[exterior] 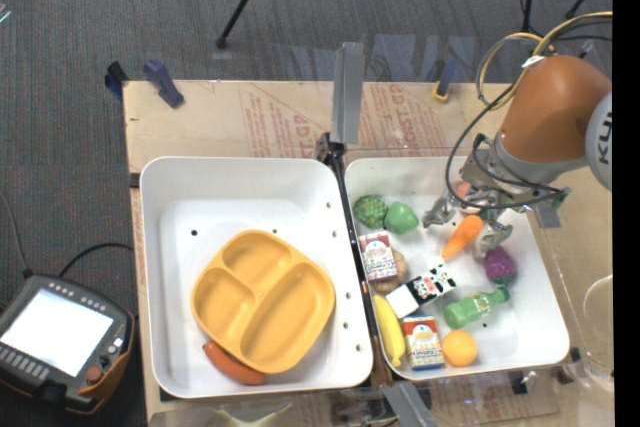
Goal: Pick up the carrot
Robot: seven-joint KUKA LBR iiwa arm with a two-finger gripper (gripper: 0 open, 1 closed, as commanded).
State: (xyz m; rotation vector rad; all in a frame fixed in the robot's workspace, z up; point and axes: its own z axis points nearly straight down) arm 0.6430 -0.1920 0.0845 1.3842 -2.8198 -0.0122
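The carrot (462, 236) is a small orange cone lying tilted in the right bin (420, 177), towards its right side. My gripper (466, 224) hangs over it from the orange-banded wrist (545, 120). One fingertip (437, 213) stands left of the carrot and the other (496, 235) right of it. The fingers are spread wider than the carrot and do not press on it, so the gripper is open around it. The carrot's upper end is hidden under the gripper body.
Close around the carrot lie a purple vegetable (499, 266), a green bottle (475, 307), a cow-patterned carton (428, 287) and a green fruit (402, 217). A banana (388, 327), juice box (423, 342) and orange (459, 348) sit in front. The left bin (180, 205) holds a yellow divided plate (262, 300).
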